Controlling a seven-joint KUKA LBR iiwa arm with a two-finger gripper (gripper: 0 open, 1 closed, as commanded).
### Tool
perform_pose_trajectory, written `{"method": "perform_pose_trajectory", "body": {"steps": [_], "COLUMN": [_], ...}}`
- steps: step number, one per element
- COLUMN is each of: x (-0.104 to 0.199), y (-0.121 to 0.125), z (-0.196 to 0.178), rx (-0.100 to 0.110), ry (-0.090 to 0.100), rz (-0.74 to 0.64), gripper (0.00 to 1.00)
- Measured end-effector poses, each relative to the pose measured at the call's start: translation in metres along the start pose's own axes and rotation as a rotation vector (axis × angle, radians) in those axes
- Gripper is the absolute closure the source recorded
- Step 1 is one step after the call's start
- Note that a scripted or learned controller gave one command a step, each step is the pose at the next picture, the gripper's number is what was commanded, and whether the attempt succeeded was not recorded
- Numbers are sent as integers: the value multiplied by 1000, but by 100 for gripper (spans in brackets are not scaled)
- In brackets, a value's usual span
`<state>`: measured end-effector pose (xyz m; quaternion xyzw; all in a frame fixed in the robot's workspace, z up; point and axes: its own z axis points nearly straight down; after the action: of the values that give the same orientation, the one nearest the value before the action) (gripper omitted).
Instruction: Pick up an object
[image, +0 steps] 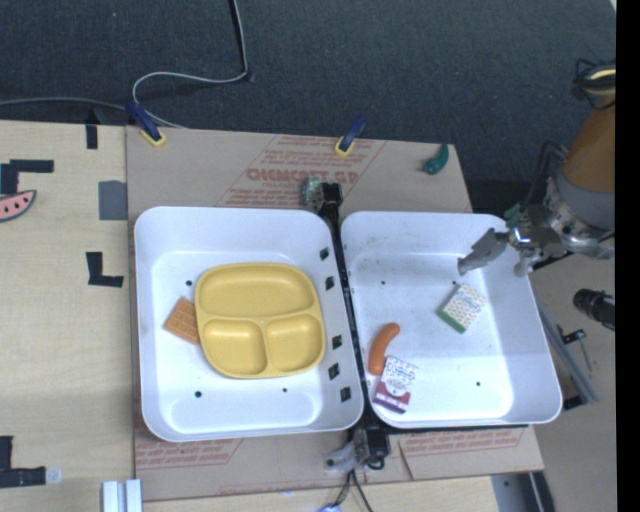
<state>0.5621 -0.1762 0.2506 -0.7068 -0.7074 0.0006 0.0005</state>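
Note:
The right bin (500, 390) holds three small things: a green-and-white packet (461, 307) near the middle right, an orange sausage-shaped piece (383, 346) towards the left wall, and a red-and-white packet (396, 384) at the front left. My gripper (502, 258) hangs over the bin's back right part, just above and to the right of the green-and-white packet. Its two fingers are spread open with nothing between them. The grey arm with its orange band (592, 150) comes in from the right edge.
The left bin (160, 400) carries a yellow divided plate (260, 318) with a brown cracker-like tile (181, 320) tucked under its left rim. Black clips (336, 300) line the seam between the bins. Cardboard (290, 170) lies beneath both bins.

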Motion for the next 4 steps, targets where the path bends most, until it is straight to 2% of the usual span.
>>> {"method": "perform_pose_trajectory", "body": {"steps": [1,2,3,4], "x": [17,69,78,77], "y": [31,41,-11,-10], "z": [140,165,164,155], "rx": [0,-3,-5,-6], "ry": [1,0,-1,-3], "rz": [-1,-1,0,0], "gripper": [0,0,0,100]}}
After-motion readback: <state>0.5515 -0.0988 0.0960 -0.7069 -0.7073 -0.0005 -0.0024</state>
